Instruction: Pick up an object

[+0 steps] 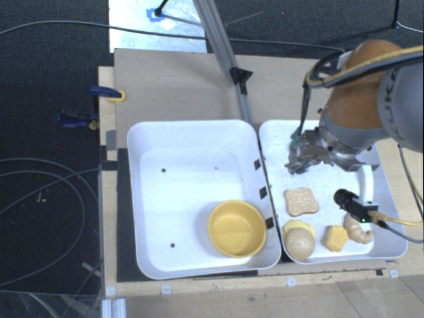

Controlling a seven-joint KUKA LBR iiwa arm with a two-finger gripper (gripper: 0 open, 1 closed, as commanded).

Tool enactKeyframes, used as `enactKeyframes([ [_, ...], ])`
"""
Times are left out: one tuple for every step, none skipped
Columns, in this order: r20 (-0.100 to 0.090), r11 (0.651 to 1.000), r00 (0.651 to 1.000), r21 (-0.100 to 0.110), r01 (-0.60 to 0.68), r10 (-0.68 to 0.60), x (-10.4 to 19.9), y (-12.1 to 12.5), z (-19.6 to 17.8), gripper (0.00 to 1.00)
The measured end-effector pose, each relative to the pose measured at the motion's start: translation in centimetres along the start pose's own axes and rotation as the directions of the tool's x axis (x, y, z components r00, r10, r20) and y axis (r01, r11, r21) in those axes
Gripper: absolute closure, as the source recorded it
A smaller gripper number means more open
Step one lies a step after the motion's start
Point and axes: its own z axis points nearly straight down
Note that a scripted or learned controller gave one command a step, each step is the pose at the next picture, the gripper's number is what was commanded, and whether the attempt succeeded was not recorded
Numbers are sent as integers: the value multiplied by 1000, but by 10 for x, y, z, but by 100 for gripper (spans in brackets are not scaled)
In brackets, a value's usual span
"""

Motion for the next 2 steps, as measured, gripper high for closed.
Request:
enactKeyframes([
  [0, 1000, 1000, -2, 1, -1, 52, -8, -12, 100],
  [-1, 1000, 1000, 0, 0, 0, 99, -23, -17, 100],
])
